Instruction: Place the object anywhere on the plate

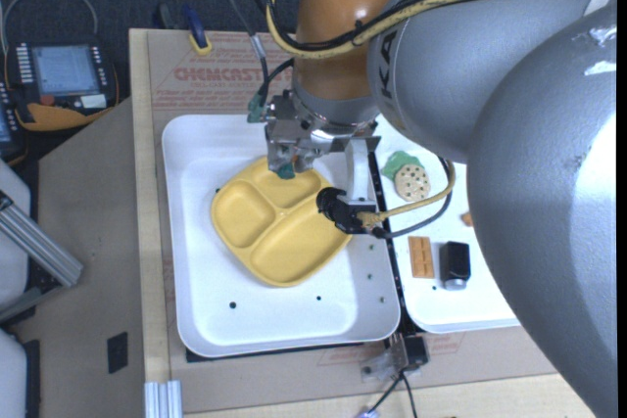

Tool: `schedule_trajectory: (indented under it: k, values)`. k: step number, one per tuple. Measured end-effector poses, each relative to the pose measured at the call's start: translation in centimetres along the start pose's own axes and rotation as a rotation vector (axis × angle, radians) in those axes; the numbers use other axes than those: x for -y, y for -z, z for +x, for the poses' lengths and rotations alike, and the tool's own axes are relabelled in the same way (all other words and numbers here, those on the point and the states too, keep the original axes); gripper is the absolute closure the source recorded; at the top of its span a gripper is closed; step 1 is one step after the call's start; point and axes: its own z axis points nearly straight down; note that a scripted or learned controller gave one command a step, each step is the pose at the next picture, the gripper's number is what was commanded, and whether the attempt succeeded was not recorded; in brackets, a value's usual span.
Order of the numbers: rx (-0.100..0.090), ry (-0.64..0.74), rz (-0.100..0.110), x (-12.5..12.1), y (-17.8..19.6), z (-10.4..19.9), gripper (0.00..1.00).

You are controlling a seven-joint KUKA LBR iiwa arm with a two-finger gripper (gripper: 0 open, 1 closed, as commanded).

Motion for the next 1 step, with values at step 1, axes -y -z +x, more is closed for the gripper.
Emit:
schedule_trajectory:
  k: [1]
  values:
    - [0.002,-0.006,0.007,0.80,-1.57,0.57,1.00]
